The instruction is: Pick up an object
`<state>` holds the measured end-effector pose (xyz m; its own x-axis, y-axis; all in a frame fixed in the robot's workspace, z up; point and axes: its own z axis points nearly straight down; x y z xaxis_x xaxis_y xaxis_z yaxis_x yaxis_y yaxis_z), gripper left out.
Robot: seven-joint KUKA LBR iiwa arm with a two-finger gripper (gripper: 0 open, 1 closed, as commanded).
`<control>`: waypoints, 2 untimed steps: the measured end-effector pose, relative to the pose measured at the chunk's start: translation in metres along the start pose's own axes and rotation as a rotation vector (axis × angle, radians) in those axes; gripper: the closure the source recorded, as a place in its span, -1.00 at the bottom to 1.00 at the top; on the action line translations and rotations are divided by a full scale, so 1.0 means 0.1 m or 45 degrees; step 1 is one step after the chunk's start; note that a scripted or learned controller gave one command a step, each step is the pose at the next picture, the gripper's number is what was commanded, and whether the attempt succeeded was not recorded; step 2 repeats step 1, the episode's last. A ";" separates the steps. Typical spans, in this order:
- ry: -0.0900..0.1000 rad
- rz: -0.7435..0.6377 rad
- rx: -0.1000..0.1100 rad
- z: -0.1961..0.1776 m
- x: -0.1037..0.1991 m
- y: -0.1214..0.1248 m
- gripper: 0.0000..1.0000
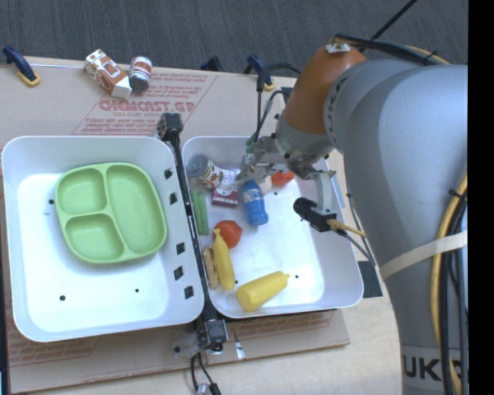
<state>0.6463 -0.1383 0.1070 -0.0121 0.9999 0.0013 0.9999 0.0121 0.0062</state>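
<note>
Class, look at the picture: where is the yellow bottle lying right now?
The yellow bottle lies in the right bin, near its front edge, just right of the banana and below the tomato.

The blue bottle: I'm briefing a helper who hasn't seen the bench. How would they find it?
Go to the right white bin, beside the one holding the green divided plate. Near its top, just below the gripper, lies the blue bottle. It is the sole blue item, above the red tomato and yellow mustard bottle.
</note>
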 end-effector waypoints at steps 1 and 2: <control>-0.002 0.011 0.006 -1.21 0.04 -0.44 1.00; -0.002 0.011 0.006 -1.21 0.04 -0.44 1.00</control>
